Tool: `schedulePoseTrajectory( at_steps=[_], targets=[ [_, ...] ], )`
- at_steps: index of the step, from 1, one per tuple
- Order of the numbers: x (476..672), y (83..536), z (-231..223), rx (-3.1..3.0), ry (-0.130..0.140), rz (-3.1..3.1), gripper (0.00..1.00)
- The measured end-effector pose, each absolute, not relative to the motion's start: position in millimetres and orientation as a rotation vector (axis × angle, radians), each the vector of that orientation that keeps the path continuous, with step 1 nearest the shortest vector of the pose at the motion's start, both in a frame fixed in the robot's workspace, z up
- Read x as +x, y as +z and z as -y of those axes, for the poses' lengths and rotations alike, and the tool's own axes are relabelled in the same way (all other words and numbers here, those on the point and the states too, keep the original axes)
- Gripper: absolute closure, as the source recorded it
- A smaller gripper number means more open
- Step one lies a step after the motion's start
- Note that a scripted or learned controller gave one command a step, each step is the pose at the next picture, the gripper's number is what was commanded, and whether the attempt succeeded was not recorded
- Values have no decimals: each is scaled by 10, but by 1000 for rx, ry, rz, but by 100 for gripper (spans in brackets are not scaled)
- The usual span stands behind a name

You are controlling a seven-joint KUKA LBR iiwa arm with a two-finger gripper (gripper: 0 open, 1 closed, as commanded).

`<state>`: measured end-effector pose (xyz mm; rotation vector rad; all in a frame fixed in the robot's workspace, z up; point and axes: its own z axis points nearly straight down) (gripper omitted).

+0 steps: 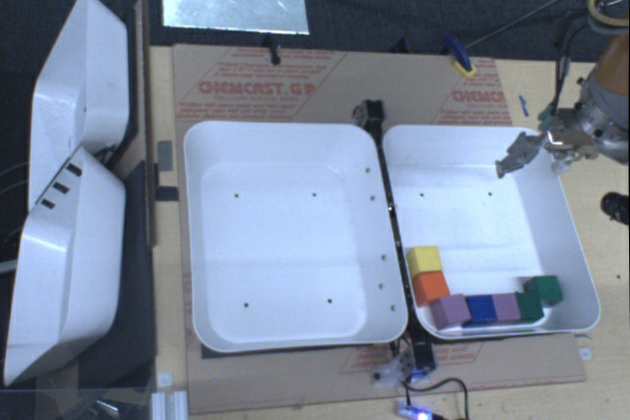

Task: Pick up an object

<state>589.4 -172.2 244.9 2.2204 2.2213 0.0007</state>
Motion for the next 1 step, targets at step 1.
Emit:
schedulePoseTrajectory(
  at_steps=[1],
  targets=[
    [5919,3140,1282,2213,7,-2222,0]
  ],
)
